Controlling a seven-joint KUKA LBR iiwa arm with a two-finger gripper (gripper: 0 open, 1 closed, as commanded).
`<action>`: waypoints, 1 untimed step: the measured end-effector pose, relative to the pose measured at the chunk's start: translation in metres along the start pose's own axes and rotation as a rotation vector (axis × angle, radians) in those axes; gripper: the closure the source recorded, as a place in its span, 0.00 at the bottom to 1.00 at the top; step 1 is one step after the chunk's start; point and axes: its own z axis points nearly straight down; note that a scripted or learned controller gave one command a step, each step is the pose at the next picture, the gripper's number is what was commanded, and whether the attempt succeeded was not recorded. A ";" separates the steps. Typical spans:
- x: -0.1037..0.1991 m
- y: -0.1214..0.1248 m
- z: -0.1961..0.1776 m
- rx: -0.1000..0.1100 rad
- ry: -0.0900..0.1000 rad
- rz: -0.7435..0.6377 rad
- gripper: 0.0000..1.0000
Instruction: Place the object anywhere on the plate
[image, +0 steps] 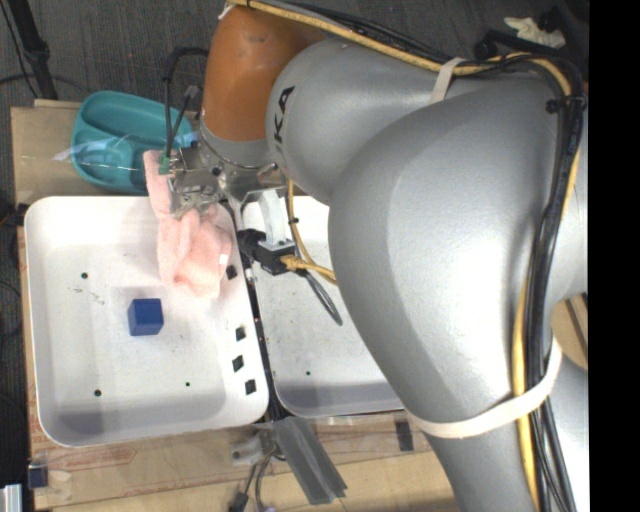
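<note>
A pink cloth (192, 252) hangs from my gripper (186, 192) over the back right part of the left bin (60, 300). The fingers are shut on the cloth's upper end, and its lower end droops toward the bin floor. Whether it touches the floor I cannot tell. A teal plate (112, 130) sits outside the bins, just behind the left bin's far edge, up and to the left of the gripper. The arm's orange band and grey body cover the right half of the view.
A small blue cube (145, 316) lies on the left bin's floor, below and left of the cloth. The right bin (310, 360) is mostly hidden under the arm. The wooden bench edge (150, 455) runs along the front.
</note>
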 end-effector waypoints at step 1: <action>0.059 -0.040 0.027 0.003 -0.001 0.081 1.00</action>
